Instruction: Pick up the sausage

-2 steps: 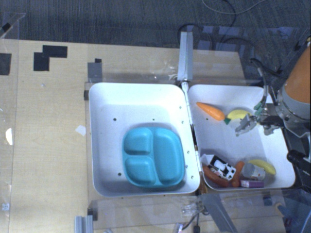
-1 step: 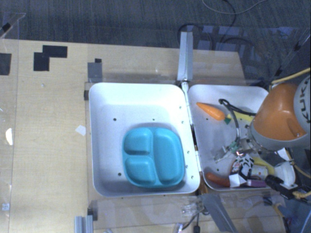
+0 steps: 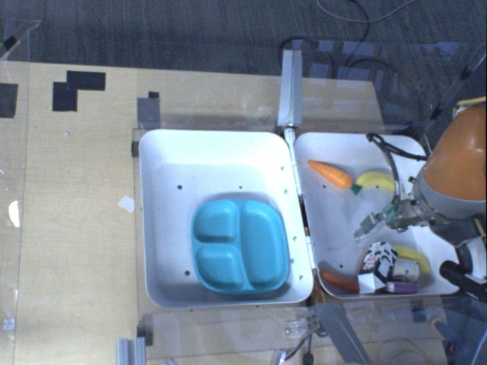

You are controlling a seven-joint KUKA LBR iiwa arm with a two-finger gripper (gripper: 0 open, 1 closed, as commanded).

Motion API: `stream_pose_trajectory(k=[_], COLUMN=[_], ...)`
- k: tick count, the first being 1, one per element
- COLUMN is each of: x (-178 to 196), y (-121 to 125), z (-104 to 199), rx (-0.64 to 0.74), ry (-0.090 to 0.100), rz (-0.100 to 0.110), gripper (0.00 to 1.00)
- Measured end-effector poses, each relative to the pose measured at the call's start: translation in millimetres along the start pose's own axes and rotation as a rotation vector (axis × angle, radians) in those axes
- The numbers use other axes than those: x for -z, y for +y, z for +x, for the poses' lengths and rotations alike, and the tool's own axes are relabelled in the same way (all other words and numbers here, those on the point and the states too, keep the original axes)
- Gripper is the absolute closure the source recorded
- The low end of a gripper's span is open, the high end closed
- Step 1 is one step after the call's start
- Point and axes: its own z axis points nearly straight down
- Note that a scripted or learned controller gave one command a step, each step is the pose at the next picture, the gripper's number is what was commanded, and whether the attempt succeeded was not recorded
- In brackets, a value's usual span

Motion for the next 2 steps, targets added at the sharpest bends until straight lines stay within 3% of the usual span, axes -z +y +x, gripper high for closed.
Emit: stream_pose_trajectory(k=[1,2], x=[-7.6,-65.3], y=[68.0,3.3], z=[-20.8,14.4], rx=[-0.032,0.196], ry=[0.001,0.002], rz=[0.002,0.002], gripper=[0.0,0.0])
